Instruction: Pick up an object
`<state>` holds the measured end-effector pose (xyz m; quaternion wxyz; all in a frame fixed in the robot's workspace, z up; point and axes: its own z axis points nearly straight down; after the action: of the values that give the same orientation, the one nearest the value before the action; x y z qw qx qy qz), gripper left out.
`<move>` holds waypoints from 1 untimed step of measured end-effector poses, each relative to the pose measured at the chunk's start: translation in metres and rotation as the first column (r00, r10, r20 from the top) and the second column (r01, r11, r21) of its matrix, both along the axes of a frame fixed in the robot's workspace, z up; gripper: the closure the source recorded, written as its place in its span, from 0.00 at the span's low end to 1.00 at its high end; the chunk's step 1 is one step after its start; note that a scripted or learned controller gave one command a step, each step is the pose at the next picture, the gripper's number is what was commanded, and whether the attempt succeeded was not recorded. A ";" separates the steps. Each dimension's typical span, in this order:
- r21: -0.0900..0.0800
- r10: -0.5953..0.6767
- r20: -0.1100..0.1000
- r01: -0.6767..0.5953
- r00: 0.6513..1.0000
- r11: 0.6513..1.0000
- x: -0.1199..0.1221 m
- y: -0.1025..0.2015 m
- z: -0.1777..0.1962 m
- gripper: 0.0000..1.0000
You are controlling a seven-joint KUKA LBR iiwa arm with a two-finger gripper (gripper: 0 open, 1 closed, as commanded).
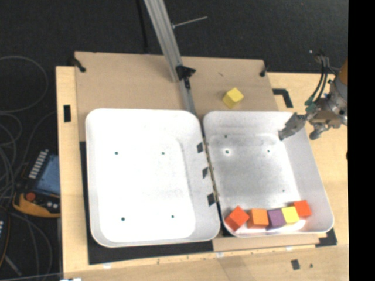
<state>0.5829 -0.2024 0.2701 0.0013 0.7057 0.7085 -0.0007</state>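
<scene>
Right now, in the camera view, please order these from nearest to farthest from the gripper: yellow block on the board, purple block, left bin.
From the gripper:
1. Yellow block, on the board behind the right bin.
2. Purple block, in the row at the right bin's near edge.
3. Left bin, far left.

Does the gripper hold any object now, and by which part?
Nothing is held. The gripper is open at the right bin's upper right rim, apart from the blocks.
</scene>
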 end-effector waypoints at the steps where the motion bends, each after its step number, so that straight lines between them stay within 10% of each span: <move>1: 0.007 0.003 -0.009 -0.003 1.000 1.000 -0.058 0.085 -0.068 0.00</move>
<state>0.5253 -0.1172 0.2018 -0.0045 0.7046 0.7096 -0.0014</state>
